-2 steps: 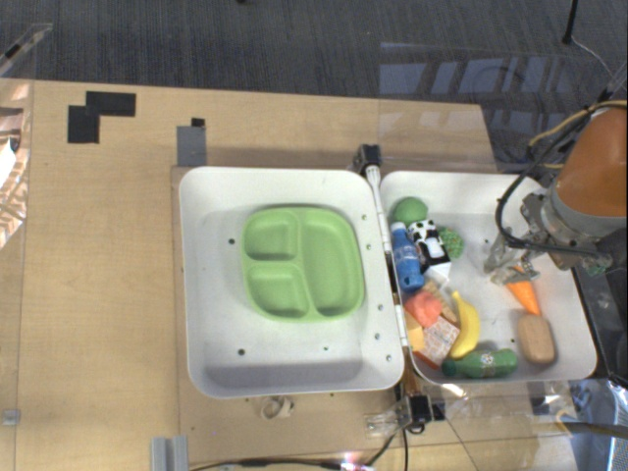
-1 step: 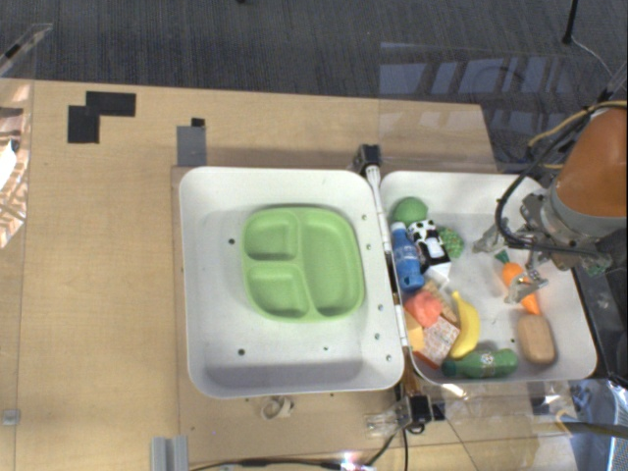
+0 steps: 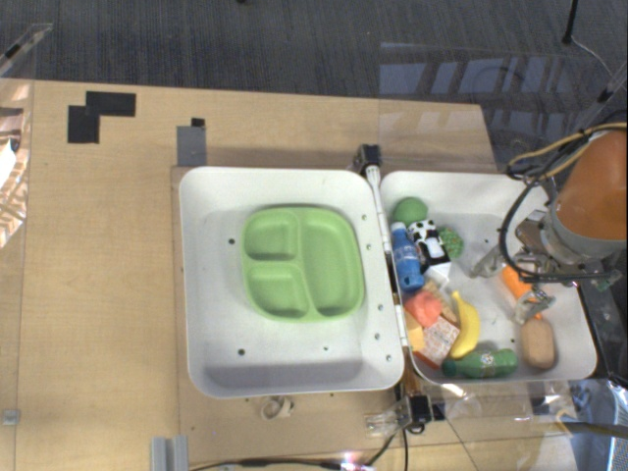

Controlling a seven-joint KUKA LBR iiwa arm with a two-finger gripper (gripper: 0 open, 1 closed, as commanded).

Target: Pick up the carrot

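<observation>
Wood table [image 3: 108,283] under two white bins, dark carpet behind. Gripper [image 3: 518,285] is down in the right bin [image 3: 491,199], arm coming in from the right with the orange band above it. Metal fingers look spread, one tip left near the bin floor, one lower by the carrot; can't confirm anything is pinched between them.

Carrot [image 3: 513,281] is the small orange piece right at the gripper, partly hidden under the wrist. Can't tell if it's between the fingers or just beside them.

Just below the gripper: tan potato-like thing [image 3: 538,344], near touching range. Further left: banana [image 3: 467,325], green cucumber [image 3: 483,363], pinkish item [image 3: 425,308], blue bottle [image 3: 403,256], black-and-white toy [image 3: 429,242], green ball [image 3: 410,210]. Left bin holds a green divided plate [image 3: 300,264], well apart.

Risks, my read:
- fingers close off-centre, carrot squirts out sideways
- lower finger snags the potato instead
- wrist hides the carrot, so a miss won't be obvious until lift
- dangling cables near the arm could drag
</observation>
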